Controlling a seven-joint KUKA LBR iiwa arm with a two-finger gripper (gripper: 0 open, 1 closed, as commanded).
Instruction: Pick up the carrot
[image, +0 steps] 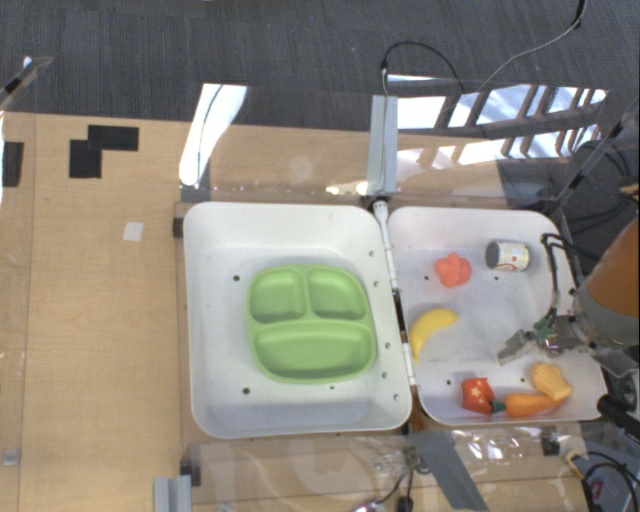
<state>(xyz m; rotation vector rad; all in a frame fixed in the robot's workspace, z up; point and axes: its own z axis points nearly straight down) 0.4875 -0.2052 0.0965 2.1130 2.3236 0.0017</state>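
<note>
Carrot (527, 404): one; banana (430, 328): one; bins: two.

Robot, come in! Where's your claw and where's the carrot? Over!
Gripper low in the right bin, open, holding nothing. Carrot at the bin's front edge, untouched. Red pepper touches its left end, yellow piece just behind.

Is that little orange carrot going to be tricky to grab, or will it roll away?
The carrot looks smooth and tapered, so it may slip. Probably light, rigid plastic. It lies beside the red toy, which might hinder rolling.
</note>
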